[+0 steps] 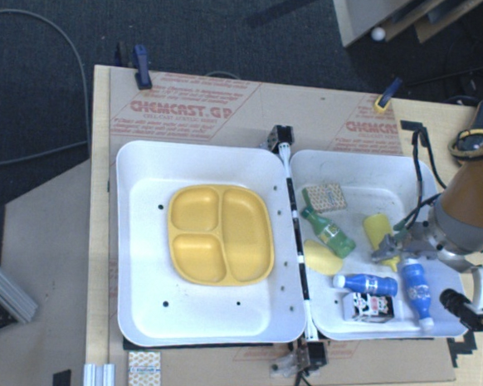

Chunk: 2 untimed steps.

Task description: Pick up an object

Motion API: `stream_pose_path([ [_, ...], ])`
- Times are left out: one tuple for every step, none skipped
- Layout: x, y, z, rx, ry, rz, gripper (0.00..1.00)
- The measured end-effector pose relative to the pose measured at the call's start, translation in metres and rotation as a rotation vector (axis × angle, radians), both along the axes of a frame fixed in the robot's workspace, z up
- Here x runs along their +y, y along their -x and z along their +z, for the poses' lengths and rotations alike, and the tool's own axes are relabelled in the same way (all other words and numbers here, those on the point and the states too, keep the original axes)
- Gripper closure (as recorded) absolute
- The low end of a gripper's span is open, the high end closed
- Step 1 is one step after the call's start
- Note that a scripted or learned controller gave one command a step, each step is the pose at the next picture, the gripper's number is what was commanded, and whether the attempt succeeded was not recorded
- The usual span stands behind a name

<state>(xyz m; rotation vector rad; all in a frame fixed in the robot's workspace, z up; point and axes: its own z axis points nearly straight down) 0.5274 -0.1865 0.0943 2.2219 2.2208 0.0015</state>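
Gripper [391,248]: low in the right bin [368,175], beside the yellow cup [376,228]; jaw opening I cannot tell.
Objects: all lying in that bin.
Progress: apparently nothing lifted; grasp remains.

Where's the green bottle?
The green bottle lies in the right bin, near its left wall, below the speckled sponge and above a yellow thing.

Arm [474,198] cut off at right frame edge; gripper [391,250] fingers too small to read; print on black-and-white packet [370,305] illegible.
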Motion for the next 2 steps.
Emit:
stream_pose_path([
  [0.064, -0.037, 0.012, 0.005, -0.001, 0.001, 1.00],
  [0.149, -0.095, 0.091, 0.000, 0.000, 0.003, 1.00],
])
